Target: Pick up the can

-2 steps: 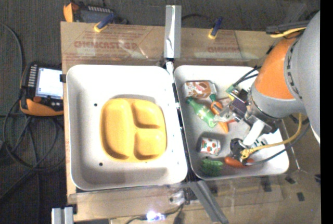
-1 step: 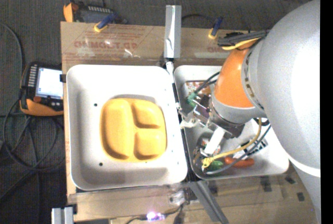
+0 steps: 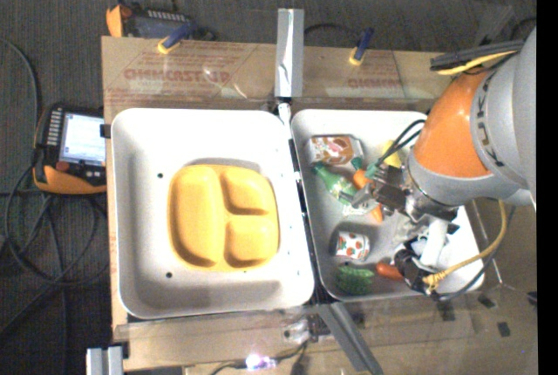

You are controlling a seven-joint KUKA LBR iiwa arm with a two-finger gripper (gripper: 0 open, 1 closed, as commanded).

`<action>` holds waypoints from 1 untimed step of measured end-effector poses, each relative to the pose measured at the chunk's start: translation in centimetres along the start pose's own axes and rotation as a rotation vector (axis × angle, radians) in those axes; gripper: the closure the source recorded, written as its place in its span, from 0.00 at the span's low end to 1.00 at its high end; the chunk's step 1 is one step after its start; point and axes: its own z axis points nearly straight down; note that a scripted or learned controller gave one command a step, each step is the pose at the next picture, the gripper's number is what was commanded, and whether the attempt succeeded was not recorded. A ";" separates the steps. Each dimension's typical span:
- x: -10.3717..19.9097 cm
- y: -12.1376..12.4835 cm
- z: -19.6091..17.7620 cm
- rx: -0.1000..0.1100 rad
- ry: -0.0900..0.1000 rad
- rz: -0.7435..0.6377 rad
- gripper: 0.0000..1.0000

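Observation:
The can, small and white with a red print on its label, stands in the lower middle of the right bin. My gripper hangs over the middle of that bin, up and to the right of the can and apart from it. It sits low among a green bottle and an orange carrot-like piece. The grey arm with its orange band covers the bin's right half.
A brown-labelled pack lies at the right bin's top. A green item and a red-orange piece lie below the can. The left bin holds a yellow divided tray. A yellow cable loops near the wrist.

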 end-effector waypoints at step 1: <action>-1.8 0.6 8.6 -0.002 0.005 -0.063 0.00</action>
